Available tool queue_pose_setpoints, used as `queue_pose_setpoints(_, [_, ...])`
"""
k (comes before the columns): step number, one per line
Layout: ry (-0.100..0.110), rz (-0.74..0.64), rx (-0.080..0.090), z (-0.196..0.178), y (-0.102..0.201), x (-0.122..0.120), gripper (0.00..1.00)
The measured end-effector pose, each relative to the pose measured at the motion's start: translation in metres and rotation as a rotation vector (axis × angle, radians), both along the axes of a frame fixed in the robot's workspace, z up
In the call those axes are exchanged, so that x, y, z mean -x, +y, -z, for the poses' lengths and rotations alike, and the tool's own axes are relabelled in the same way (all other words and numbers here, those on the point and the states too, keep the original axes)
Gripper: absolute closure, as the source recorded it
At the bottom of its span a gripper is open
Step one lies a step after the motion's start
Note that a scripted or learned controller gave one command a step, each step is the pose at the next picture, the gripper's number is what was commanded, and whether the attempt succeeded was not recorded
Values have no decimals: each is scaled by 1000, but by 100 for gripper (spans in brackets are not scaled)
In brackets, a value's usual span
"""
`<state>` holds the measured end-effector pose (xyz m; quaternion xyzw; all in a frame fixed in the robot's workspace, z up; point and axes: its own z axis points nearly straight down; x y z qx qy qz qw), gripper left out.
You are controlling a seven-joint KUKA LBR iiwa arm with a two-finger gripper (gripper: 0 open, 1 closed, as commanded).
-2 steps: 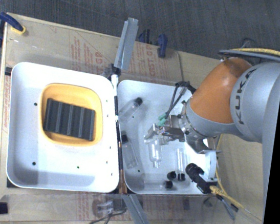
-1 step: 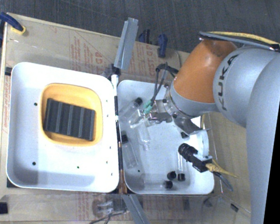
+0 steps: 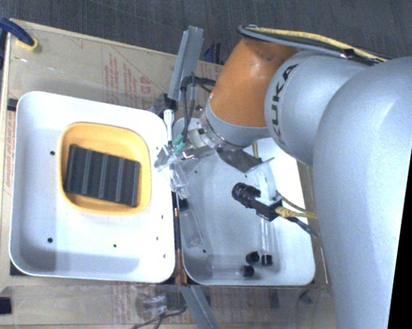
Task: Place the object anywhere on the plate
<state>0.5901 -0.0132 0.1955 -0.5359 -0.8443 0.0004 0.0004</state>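
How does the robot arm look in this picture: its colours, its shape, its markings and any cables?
The arm is thick and rounded, with smooth silver-grey shells. An orange band wraps it above the wrist, and the dark letters KUKA run along the grey shell beside the band. A yellow and black cable lies across its top. The end effector is small, of pale metal and clear parts.

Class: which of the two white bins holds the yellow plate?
The left bin: the yellow plate lies in it. The right bin has none.
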Motion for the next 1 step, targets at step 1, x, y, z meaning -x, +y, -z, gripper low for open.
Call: queue_pose_setpoints(1, [0,0,0,0,0,0,0])
